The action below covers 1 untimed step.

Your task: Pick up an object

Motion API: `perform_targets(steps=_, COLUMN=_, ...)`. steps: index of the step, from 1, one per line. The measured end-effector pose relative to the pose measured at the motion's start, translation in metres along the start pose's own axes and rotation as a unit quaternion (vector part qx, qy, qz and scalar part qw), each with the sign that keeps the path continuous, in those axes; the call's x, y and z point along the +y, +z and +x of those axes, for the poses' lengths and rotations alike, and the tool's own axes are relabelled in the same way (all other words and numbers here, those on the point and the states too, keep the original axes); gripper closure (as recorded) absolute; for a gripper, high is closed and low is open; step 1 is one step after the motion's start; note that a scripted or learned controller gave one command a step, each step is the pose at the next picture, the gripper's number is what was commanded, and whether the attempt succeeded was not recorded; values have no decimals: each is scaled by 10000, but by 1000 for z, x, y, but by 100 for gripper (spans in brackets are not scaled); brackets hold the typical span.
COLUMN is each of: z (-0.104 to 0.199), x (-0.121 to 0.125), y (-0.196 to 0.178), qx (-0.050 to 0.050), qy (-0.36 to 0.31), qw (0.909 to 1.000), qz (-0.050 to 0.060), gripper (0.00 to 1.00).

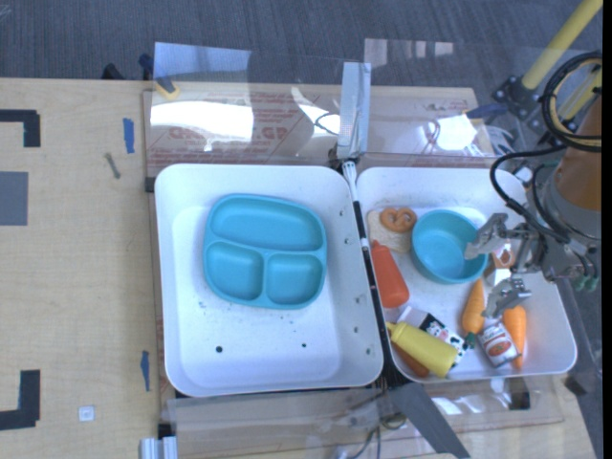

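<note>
In the right bin (559, 357), at its far right side, the gripper (504, 261) hangs over the clutter, and the jaws stand wide apart with nothing between them: one finger points toward the blue bowl (445, 247), the other reaches down toward the carrots. No object has been lifted yet. The nearest candidates are the small orange carrot (472, 309) just beside the lower finger, a second carrot (516, 328) by the bin's right wall, and a small red-and-white bottle (495, 344) lying between them. Further left lie a long red-orange piece (388, 273), a pretzel-like thing (397, 220), a yellow bottle (424, 346) and a small black-and-white item (438, 330). The left bin (182, 352) holds a blue divided plate (265, 251), well apart from the gripper. To do this step well, I would judge it best to commit to one thing, most likely the small carrot, since it is closest and slim enough to fit between the fingers. The jaws should straddle it across its narrow width, not along its length, and come down centred so neither finger lands on the bowl rim or the little bottle. The carrot tapers and looks smooth, so closing near its thicker middle should reduce the chance of it squirting out. Crowding is the main risk: a finger nudging a neighbour could roll the target aside.
</note>
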State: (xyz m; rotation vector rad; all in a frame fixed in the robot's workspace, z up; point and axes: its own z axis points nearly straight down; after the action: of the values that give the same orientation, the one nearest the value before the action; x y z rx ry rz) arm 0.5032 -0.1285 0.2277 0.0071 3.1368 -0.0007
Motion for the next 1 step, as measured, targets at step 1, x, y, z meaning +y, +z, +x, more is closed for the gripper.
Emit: perform_targets(steps=1, z=-14, x=-39, y=125, qx=-73, qy=-613, qw=9981, qz=35, gripper=0)
